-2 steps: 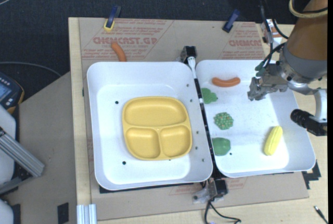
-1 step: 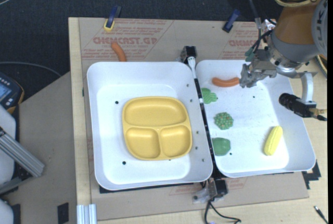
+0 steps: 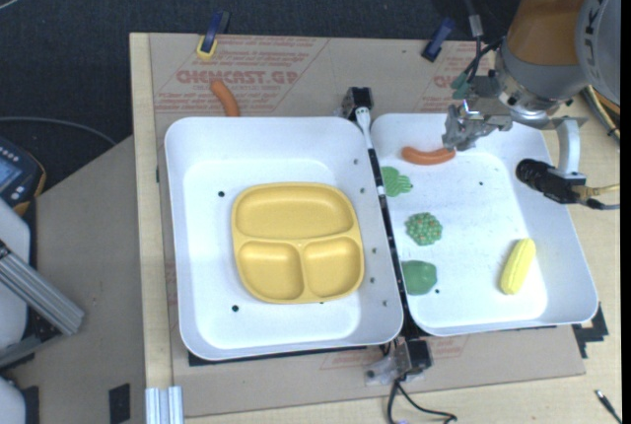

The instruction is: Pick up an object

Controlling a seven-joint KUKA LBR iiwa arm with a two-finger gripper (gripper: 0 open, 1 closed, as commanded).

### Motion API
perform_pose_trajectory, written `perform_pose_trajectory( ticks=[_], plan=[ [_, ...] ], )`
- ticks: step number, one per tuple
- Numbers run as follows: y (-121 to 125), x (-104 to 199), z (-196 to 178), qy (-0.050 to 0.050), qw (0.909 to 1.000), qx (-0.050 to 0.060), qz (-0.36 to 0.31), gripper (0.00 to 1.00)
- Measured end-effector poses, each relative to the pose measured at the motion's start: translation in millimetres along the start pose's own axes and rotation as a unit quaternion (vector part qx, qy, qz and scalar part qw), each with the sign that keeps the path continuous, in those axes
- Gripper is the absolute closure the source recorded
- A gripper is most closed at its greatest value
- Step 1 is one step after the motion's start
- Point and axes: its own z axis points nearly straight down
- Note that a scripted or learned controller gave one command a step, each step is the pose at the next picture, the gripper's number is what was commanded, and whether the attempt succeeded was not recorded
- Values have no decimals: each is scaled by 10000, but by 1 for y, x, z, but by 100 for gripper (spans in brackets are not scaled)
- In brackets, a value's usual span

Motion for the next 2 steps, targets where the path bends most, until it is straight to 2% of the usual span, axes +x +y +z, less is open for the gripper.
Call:
perform_pose_trajectory(
  ticks=[1, 2],
  plan=[
    [8, -6, -9, -2, 10000, 1, 8, 100],
    [9, -12, 11, 5, 10000, 43, 20, 100]
  ],
)
